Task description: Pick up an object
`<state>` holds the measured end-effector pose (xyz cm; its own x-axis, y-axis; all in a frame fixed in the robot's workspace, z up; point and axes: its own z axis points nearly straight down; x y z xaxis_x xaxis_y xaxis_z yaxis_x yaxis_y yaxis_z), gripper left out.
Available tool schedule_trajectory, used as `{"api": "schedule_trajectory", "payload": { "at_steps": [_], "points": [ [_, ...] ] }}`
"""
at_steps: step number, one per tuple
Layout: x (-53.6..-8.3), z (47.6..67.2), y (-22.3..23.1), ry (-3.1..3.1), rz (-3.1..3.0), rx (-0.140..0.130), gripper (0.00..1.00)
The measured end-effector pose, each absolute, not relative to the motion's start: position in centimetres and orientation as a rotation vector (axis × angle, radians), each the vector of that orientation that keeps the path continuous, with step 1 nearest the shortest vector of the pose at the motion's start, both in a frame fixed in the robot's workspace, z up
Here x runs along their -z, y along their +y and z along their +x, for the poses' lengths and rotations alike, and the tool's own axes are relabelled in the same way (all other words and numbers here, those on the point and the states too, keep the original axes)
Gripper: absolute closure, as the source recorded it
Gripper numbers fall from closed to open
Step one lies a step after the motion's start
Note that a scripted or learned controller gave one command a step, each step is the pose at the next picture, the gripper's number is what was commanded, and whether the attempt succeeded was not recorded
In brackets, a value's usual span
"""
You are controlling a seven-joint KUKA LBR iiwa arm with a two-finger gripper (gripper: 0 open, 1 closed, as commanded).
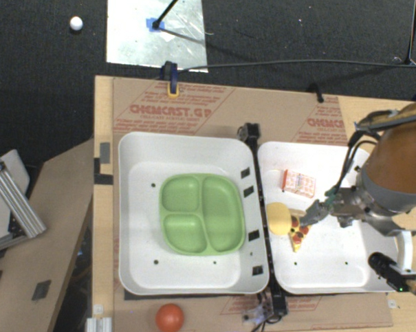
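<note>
The tool (307,220) is low by the yellow toy (279,218) in the right bin (327,274), reaching to grab. I cannot tell its grip. Next, lift.

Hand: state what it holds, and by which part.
Cannot be told: the hand sits low in the right bin beside the yellow object and pizza slice toy.

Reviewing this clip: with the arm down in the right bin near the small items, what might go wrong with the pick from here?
The end effector sits where the pale yellow rounded object and the small red-and-yellow toy piece touch, so it may catch both or nudge one away. Both lie near the right white bin's inner wall, which could block the approach.
</note>
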<state>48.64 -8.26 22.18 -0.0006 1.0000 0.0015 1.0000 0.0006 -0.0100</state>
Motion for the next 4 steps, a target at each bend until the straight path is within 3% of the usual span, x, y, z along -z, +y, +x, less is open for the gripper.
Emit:
{"api": "schedule_trajectory", "payload": {
  "at_steps": [1, 4],
  "points": [
    [-22.7, 48.9, -8.3, -2.226, -2.219, 0.002, 0.0],
    [-8.2, 49.1, -8.3, -2.221, -2.219, -0.001, 0.0]
  ]
}}
